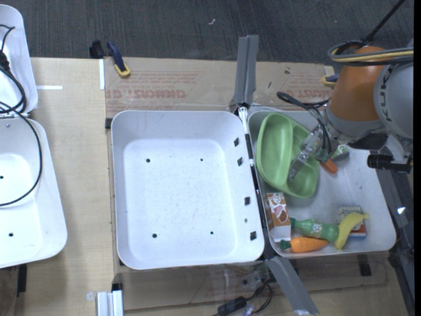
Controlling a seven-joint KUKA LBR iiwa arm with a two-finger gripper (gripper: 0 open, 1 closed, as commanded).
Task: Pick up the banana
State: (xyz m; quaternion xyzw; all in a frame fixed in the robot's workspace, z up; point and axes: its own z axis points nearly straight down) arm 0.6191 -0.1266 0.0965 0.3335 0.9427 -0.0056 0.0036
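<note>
Banana (346, 230), curved yellow, glossy green bowl (284, 155)

Two shallow white bins sit side by side on the bench: the left bin (131, 176) and the right bin (375, 196). In the right bin there is one green bowl (279, 151) tilted against the bin's left wall, one banana (347, 228) near the front right corner, one green bottle (314, 228) lying along the front edge, one orange carrot (306, 244) just in front of the bottle, and one small printed packet (277, 209) by the left wall. One blue box (357, 231) lies under the banana. One arm with one gripper (309, 151) reaches over the bowl. One small orange-red item (329, 166) lies beside the bowl, too small to identify.
</note>
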